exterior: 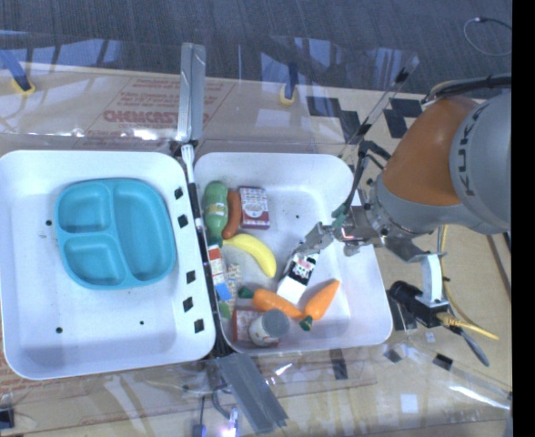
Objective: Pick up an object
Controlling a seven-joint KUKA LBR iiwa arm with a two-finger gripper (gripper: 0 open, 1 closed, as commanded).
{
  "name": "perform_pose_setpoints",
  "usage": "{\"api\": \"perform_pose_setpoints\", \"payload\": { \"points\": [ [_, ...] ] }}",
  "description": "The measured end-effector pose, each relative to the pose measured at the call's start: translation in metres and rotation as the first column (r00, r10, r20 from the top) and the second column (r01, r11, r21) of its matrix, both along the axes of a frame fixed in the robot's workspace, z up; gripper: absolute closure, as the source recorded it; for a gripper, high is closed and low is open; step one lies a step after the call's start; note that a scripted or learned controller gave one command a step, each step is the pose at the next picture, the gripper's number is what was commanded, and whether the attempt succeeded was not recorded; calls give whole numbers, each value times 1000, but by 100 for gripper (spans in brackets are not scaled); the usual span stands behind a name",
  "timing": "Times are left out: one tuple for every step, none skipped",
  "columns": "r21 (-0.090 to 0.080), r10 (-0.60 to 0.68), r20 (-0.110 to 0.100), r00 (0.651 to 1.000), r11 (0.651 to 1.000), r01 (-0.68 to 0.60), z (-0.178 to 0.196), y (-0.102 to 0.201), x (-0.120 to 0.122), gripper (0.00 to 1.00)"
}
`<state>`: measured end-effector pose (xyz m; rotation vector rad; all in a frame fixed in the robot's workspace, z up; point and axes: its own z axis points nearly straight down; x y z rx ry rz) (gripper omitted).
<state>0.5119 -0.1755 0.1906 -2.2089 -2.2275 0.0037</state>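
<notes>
The small white bottle with a black label (297,276) lay tilted in the right bin (368,312), roughly at that bin's centre, touching the orange carrot (320,299) at its 5 o'clock. The gripper (320,237) hovered just at the bottle's 1 o'clock; I could not tell how the jaws stood, as the metal tips blurred into the white floor. I judged the bottle the likely target.

Risks as I saw them: the bottle looked smooth, hard and rounded, so it could squirt out sideways under a pinch. The second carrot (277,302) at its 7 o'clock and the banana (254,253) at its 10 o'clock crowded it, so a tip could land on a neighbour and shove the pile. The carrots were tapered, glossy plastic, prone to rolling.

Further out: a red-brown box (254,206), flat and printed cardboard, at the bin's 11 o'clock; beside it a sausage (234,212) and a green bottle (215,206), both cylindrical and slick. A round can (262,330) sat at 7 o'clock by the wall.

The left bin (22,335) held a teal divided plate (115,233), matte moulded plastic with three compartments. The surface (377,399) underneath was tan, under clear sheeting.
</notes>
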Motion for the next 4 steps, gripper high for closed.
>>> {"api": "perform_pose_setpoints", "payload": {
  "points": [
    [-1,87,3,996,996,-87,-99,-10,40,0],
    [-3,262,8,965,965,-262,-96,7,25,0],
    [-4,278,8,960,960,-278,-97,47,39,0],
    [-7,283,13,959,959,-283,-85,46,42,100]
  ]
}}
